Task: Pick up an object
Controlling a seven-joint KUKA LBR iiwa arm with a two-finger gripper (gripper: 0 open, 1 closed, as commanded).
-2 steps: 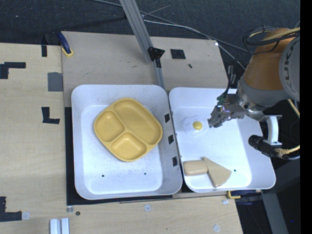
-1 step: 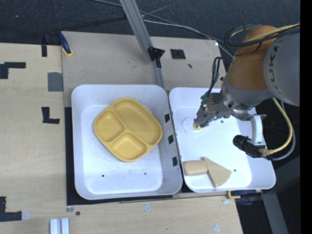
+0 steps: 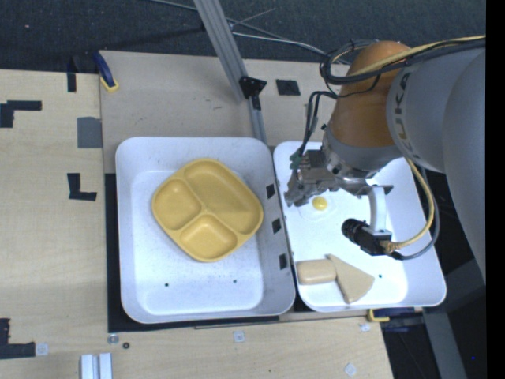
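near: two tan wedge blocks (image 3: 335,275) sit at right bin's (image 3: 418,287) near edge | mid: small yellow ball (image 3: 319,204) just beside tool (image 3: 304,189), can't tell if it's spread or pinched | left bin: yellow tray (image 3: 207,208) | step: looks like approach, next needs lining up over the ball

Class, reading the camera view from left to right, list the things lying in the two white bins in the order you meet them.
Yellow divided plate in the left bin → tan block → small yellow object → tan wedge, the last three in the right bin.
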